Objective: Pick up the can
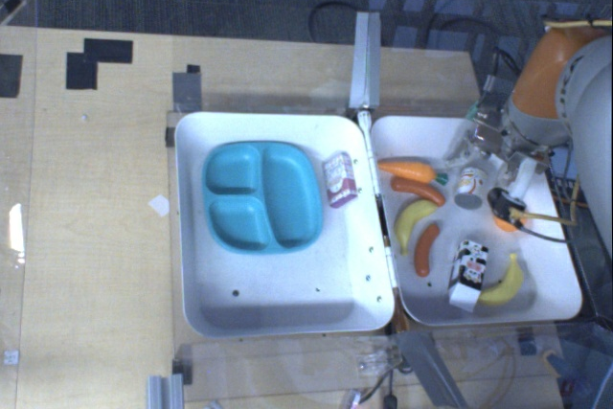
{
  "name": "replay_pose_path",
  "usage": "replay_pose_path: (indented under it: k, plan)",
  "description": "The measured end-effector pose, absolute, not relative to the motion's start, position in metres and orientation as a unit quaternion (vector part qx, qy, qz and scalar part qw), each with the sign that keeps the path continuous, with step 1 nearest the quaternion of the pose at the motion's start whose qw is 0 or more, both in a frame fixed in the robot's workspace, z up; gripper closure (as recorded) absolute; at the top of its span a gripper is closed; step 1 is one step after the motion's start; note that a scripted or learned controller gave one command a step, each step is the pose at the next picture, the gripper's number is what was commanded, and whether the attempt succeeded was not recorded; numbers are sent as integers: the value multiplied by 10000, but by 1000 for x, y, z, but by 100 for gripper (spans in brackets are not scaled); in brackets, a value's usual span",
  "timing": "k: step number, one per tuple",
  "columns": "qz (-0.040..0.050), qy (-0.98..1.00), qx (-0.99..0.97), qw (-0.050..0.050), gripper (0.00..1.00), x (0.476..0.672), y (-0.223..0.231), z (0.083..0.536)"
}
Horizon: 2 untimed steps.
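Observation:
The can (338, 179) is small with a purple and white label. It lies in the left bin (287, 302), close to the bin's right wall and right beside a blue divided plate (263, 194). My gripper (490, 166) hangs over the back of the right bin (556, 302), well to the right of the can. Its fingers look spread apart, and I see nothing held between them. A small round whitish object (468, 180) and a grey disc (467, 200) sit just below the left finger.
The right bin holds a carrot (410, 171), two red sausages (426, 248), a greenish banana (409, 223), a yellow banana (510, 281), a black and white carton (468, 271) and an orange-handled item (510, 220). A metal divider (365, 62) stands behind the bins.

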<state>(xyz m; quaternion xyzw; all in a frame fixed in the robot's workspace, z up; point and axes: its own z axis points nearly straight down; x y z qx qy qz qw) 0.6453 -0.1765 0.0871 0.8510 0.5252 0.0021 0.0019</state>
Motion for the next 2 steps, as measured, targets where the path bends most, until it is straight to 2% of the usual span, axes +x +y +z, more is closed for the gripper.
replay_pose_path:
  k: [1, 2]
  plan:
    - [56, 5266, 8501, 45, 100, 648, -176, 101]
    - [23, 5302, 8479, 12, 100, 575, -118, 207]
